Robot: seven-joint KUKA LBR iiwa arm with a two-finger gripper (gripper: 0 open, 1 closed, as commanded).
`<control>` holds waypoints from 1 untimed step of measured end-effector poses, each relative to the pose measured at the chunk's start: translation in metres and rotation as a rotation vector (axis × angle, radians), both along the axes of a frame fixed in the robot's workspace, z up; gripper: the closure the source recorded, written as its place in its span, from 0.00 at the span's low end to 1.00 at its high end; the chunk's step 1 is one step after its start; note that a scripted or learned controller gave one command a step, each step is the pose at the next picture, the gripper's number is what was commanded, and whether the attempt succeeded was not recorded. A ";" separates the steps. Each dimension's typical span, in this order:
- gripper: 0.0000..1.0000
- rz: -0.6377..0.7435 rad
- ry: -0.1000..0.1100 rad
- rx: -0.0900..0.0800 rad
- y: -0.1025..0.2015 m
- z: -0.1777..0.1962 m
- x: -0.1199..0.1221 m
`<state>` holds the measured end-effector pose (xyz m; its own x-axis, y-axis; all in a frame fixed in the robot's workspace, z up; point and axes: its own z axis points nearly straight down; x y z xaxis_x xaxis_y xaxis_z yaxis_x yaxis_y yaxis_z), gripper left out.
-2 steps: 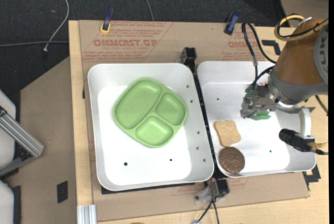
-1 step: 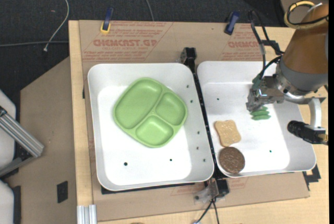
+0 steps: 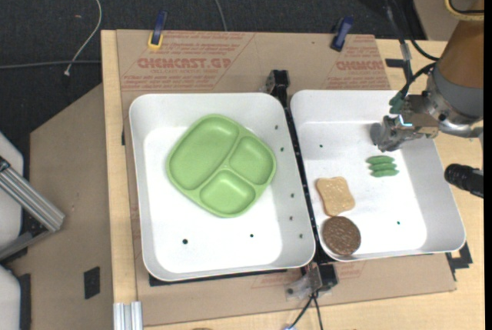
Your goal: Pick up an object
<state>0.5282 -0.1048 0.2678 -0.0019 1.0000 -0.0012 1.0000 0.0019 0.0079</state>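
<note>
My claw (image 3: 384, 138) hung just above the small green ridged pea-pod piece (image 3: 381, 165), its spread undeterminable; so flat a target risked slipping free during descent.

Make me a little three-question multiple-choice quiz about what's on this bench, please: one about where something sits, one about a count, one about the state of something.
1. Where is the green divided plate?
A. left bin
B. right bin
C. on the cardboard

2. How many items lie in the right bin?
A. one
B. three
C. five

3. How does the bread slice sit relative to the brown round patty?
A. stacked on it
B. just above it in the view
C. in another bin

Answers: 1 A, the plate rests in the left bin. 2 B, green pods, bread, patty. 3 B, they sit side by side near the bin's front.
</note>
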 end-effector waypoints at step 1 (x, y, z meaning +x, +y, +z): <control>1.00 0.003 0.009 0.003 0.051 0.002 -0.003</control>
